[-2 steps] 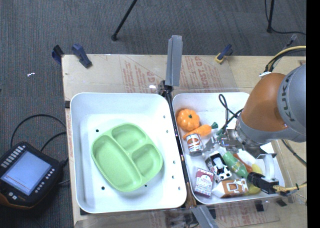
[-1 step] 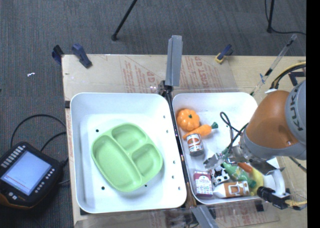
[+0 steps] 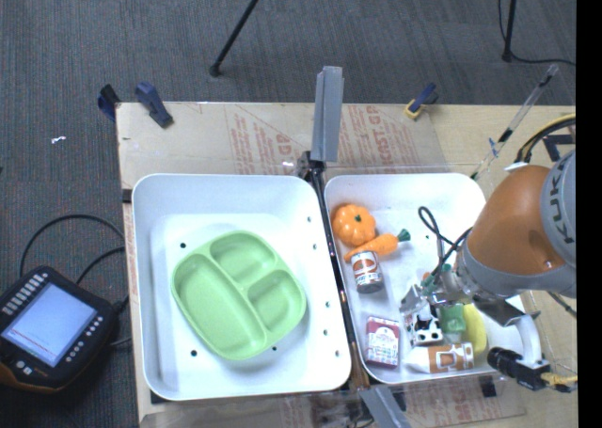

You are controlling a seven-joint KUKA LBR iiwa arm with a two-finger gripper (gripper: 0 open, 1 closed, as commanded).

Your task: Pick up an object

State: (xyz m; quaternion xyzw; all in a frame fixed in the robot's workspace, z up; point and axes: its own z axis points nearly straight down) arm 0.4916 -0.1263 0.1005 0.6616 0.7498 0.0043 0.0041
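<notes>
Clutter is the problem to manage: the gripper (image 3: 435, 315) hangs low over the crowded 5 o'clock corner of the right bin (image 3: 395, 182), and whether it is parted, closed or clamped on anything cannot be told, since the wrist and the piled items mask it. Directly around it lie a green and yellow item (image 3: 463, 321), a small black-and-white piece (image 3: 426, 327) and an orange-labelled bottle (image 3: 442, 357) on its side at 6 o'clock of the tool; any of these could be the target, and nothing is visibly held. A red packet (image 3: 382, 340) lies near, at 8 o'clock of the gripper. A small can (image 3: 367, 271), a carrot (image 3: 374, 246) and a little pumpkin (image 3: 354, 223) sit toward 10 and 11 o'clock, with more room around them. To do this well, I would judge it best to settle on one item, come down square over its middle, and close across its narrow side, so neighbours are not nudged or pinched along with it. The left bin (image 3: 150, 229) carries a green divided plate (image 3: 239, 294) at 9 o'clock, well apart.
</notes>
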